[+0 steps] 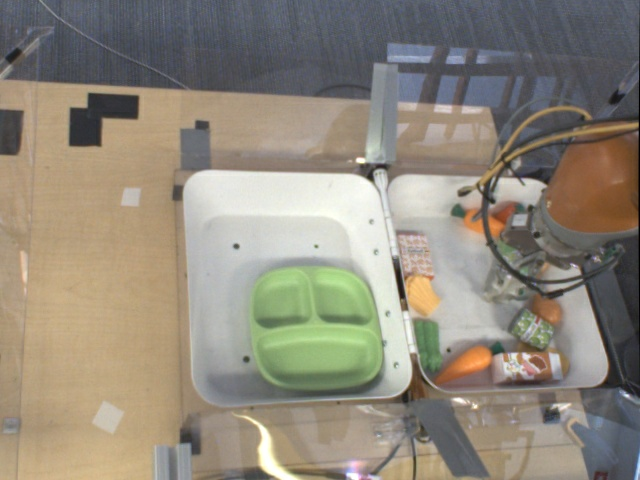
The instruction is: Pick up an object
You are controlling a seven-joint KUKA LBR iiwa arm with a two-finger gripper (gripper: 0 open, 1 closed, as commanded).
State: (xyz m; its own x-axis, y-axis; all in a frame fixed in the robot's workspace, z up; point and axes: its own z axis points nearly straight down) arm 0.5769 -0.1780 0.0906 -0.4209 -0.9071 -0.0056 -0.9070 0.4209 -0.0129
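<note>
Reaching into the right bin (596, 363), your gripper (508, 284) is hovering above bare floor, near the can (531, 328). Jaw state: you cannot tell. Next, you are needing to centre over one object before descending.

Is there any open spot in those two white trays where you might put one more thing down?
Left bin: bare floor all along the back and left of the green plate. Right bin: a bare patch in the middle, between the snack packet and the pincer. Its front edge is crowded: carrot, bottle, green can.
</note>
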